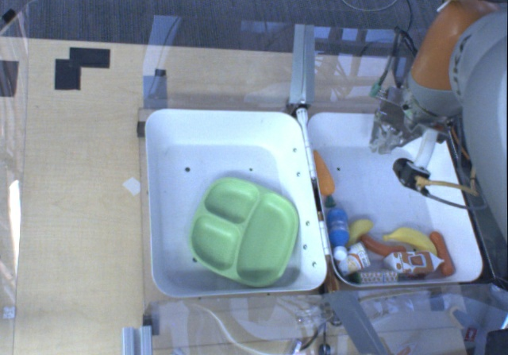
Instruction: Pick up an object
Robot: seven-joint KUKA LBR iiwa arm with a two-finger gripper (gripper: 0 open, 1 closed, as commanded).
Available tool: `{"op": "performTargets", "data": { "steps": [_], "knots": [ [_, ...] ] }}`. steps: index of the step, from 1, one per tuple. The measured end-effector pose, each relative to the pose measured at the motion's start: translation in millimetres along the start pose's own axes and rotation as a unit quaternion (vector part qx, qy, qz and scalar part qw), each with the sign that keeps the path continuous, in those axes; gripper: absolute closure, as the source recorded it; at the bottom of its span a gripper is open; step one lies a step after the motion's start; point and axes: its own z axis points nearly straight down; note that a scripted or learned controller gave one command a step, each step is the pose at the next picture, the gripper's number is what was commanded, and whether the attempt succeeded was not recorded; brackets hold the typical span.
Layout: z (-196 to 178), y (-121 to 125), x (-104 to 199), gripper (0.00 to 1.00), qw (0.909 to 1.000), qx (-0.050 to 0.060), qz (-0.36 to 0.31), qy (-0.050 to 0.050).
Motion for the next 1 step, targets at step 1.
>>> {"op": "performTargets", "data": {
  "steps": [1],
  "knots": [
    [1.5,-37.8,51.8,1.0,0.9958,0.0,-0.092,0.001]
  ]
}}
